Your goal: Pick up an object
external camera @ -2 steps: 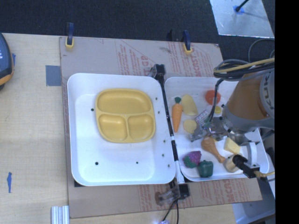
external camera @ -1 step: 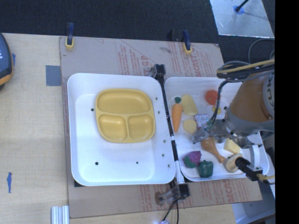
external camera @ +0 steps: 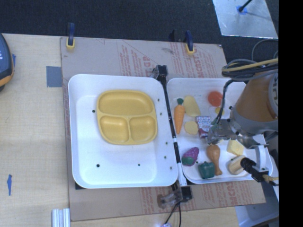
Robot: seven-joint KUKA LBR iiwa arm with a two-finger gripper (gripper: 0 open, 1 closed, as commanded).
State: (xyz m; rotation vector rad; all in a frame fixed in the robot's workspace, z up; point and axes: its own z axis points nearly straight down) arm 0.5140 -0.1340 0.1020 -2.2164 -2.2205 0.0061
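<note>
Arm over right bin (external camera: 189, 176), gripper (external camera: 214, 132) low among toy food; finger state cannot be told.

Left of right bin: left bin (external camera: 85, 169) holding yellow divided plate (external camera: 127, 116). Inside right bin: carrot (external camera: 179, 118) near its left wall, drumstick (external camera: 215, 157) just below gripper, purple piece (external camera: 191, 154) and green pepper (external camera: 206, 170) toward its lower edge.

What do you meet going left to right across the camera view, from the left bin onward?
Left bin → yellow tray → toy carrot → purple toy → drumstick → arm.
</note>
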